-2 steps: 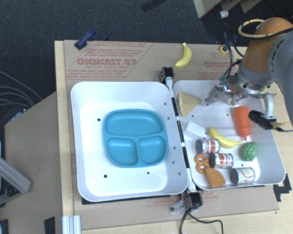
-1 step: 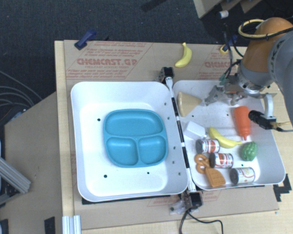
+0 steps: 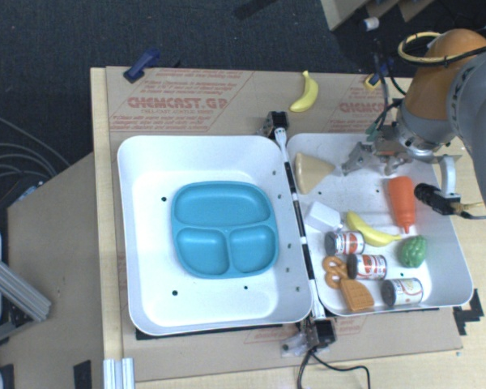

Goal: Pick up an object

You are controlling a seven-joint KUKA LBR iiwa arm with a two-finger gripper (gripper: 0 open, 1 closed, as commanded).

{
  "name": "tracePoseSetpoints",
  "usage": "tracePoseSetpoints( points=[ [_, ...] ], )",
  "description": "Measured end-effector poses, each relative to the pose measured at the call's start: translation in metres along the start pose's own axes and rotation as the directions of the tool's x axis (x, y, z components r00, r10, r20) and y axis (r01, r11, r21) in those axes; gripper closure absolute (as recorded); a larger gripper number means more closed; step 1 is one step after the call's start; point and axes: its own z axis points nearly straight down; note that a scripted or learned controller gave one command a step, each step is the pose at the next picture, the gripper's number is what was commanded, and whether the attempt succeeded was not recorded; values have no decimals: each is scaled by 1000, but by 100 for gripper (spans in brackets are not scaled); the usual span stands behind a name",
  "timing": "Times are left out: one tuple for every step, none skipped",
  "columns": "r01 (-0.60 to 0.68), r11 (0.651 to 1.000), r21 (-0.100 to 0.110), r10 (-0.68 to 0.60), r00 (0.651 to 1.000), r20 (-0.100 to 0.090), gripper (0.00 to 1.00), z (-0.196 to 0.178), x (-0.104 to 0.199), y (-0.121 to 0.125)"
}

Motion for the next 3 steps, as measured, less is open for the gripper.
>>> tracePoseSetpoints(
  points=[
    [0, 1000, -3, 0, 1000, 1, 100, -11, 0, 1],
    [1, 1000, -2, -1, 1000, 1, 0, -10, 0, 1],
    [0, 1000, 0, 0, 1000, 0, 0, 0, -10, 0]
  ],
)
